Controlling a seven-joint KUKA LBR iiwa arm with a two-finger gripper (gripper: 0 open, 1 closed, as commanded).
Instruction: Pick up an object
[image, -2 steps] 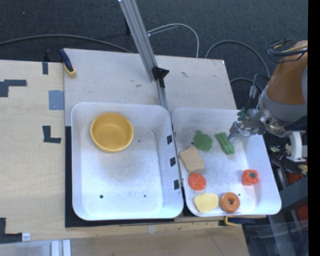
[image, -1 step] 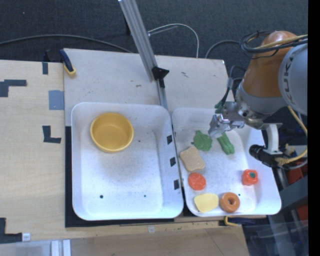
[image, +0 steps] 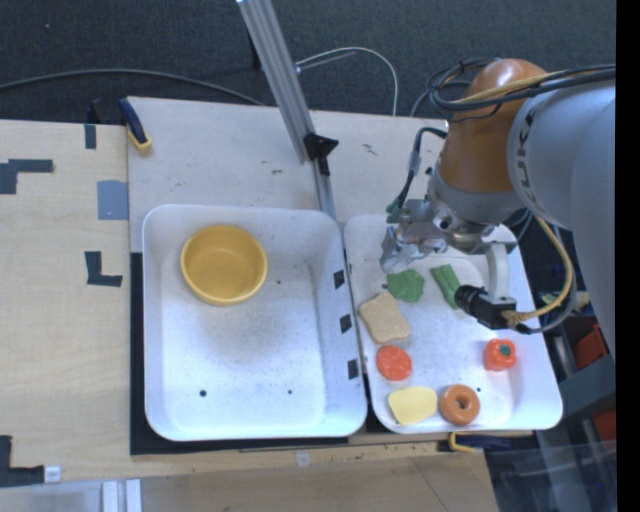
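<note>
Left bin (image: 160, 400): holds a yellow bowl (image: 223, 262), well apart from the arm.
Right bin (image: 540, 400): bread slice (image: 384, 318), tomato slice (image: 394, 363), cheese (image: 412, 405), doughnut (image: 460, 404), small tomato (image: 499, 354).
Likely target: green leaf (image: 406, 286), just under the gripper (image: 402, 258).
Fingers: cannot tell whether open or closed.
Risk: the bread slice touches the leaf; fingers could catch it or slip off the flat leaf.

arm (image: 565, 140): smooth grey rounded casing
band (image: 490, 125): glossy orange, domed, above the wrist
cables (image: 555, 265): black and yellowish, looping beside the wrist
gripper (image: 400, 250): small metallic head with dark fittings
side module (image: 483, 303): black block
</note>
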